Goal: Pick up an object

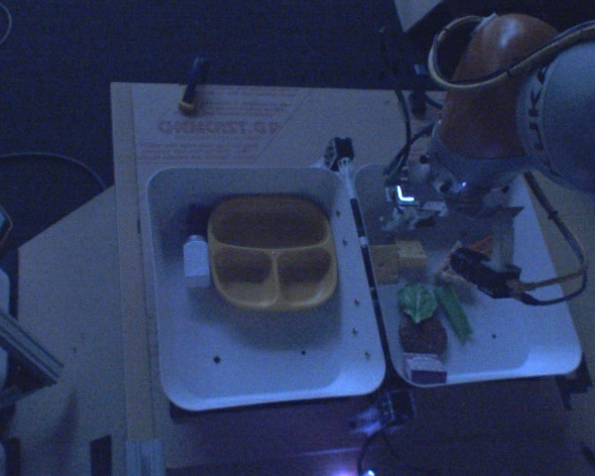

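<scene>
Yellow block (411,255) — just below the pincer (414,209).

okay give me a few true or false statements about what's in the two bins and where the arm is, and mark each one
1. The yellow divided tray lies in the left bin. True.
2. A small white bottle stands to the right of the tray. False: it is by the tray's left edge.
3. The arm is over the left bin. False: it is over the right bin.
4. A green leaf-shaped item lies in the right bin. True.
</scene>
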{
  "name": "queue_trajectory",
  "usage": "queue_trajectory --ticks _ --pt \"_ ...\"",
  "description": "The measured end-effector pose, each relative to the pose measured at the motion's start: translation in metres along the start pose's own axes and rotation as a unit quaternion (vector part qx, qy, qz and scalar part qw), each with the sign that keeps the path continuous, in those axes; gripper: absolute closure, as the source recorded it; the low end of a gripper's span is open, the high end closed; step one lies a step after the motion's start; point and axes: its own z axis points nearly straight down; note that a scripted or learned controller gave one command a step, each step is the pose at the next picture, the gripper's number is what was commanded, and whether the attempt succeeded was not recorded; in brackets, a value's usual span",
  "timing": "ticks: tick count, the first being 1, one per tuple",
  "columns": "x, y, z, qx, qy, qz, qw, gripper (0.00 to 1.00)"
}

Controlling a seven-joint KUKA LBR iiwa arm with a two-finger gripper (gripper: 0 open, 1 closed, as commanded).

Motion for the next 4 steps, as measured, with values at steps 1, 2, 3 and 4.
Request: queue_trajectory --ticks 1,2,3,4 --pt "0.041 -0.023 -0.005 0.001 0.0 0.001 1.0 1.0" --pt "0.087 -0.036 -0.012 0.0 0.0 0.001 1.0 1.0" --pt "0.073 -0.03 -0.004 0.001 -0.002 0.004 1.0 1.0" --pt "0.085 -0.034 0.009 0.001 -0.001 0.003 1.0 1.0"
